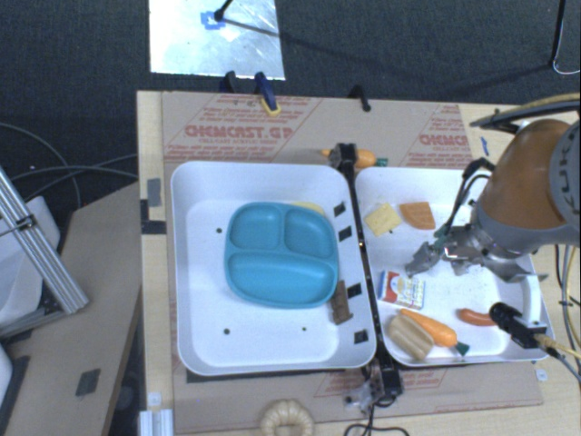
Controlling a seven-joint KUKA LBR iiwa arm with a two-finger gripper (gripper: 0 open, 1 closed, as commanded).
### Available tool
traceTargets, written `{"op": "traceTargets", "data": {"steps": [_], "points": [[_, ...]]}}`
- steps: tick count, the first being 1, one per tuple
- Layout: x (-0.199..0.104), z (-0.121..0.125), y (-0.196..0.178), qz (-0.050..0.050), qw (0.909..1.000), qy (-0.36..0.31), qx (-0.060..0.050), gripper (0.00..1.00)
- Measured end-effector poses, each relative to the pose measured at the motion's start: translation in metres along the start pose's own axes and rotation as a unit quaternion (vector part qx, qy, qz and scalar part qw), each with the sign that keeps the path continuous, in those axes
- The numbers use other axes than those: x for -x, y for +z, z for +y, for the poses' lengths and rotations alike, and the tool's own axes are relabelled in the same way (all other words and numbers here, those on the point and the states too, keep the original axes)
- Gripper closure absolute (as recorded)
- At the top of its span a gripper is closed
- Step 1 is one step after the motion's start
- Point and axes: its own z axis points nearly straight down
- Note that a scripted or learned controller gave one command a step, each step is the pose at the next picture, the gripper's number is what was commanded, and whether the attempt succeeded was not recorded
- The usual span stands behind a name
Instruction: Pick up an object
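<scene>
down at the front edge of the bench lies a little braided ring, close to us and outside both bins; it looks left out of the game.

now from big to small; the grey and orange arm leans in from the right, likely so it can reach the toys; the left bin holds a blue plate with three parts, lying flat in the middle; the right bin holds the small things to pick from; a carrot and a bread roll touch near the front wall; a red and white card lies flat just below the gripper; a cheese slice and an orange wedge sit side by side at the back; a small sausage lies by the right wall.

i cannot tell how the tool is set; i see nothing in it; i think it is low over the card so it can try for that one.
</scene>
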Motion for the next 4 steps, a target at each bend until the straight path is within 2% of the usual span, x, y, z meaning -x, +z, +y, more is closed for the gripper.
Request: {"op": "traceTargets", "data": {"steps": [1,2,3,4], "points": [[-0.003,0.003,0.043,0.0,1.0,0.0,0.0,0.0],[-0.004,0.006,0.059,0.001,1.0,0.0,0.003,0.0],[-0.002,0.008,0.046,-0.002,1.0,0.0,0.01,1.0],[0.001,0.014,0.002,-0.001,1.0,-0.001,0.004,1.0]]}}
